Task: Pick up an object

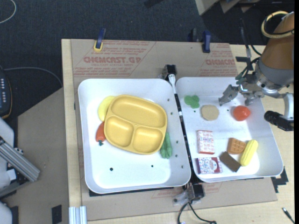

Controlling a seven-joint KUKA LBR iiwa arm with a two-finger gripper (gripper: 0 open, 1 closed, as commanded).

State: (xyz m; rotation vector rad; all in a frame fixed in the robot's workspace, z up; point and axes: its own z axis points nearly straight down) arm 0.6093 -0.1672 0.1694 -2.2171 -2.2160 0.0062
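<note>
Right now the gripper (236,94) hangs over the far part of the right bin (275,148), its jaws spread apart and grasping nothing. No one item is set by the task, so the sensible choice, as I judge it, is whatever lies nearest and stands most apart: the red tomato-like toy (241,112) just below the jaws, or the round tan biscuit (210,112) beside it. Both are low and rounded, so the jaws should come straight down, centred, and straddle the piece at its widest before closing; an off-centre squeeze would likely squirt the toy sideways. The biscuit is flatter and probably harder to catch.

Also in the right bin are a green leafy piece (191,100) near the far left corner, a pink-and-white packet (205,141), a red-and-white packet (208,165), a waffle (236,146), a corn cob (248,152) and a brown bar (230,161), the last three crowded together.

The left bin (93,125) holds a yellow divided tray (135,124), with a yellow piece (105,107), a red-orange piece (100,133) and a green vegetable (166,146) partly tucked at its edges.
</note>
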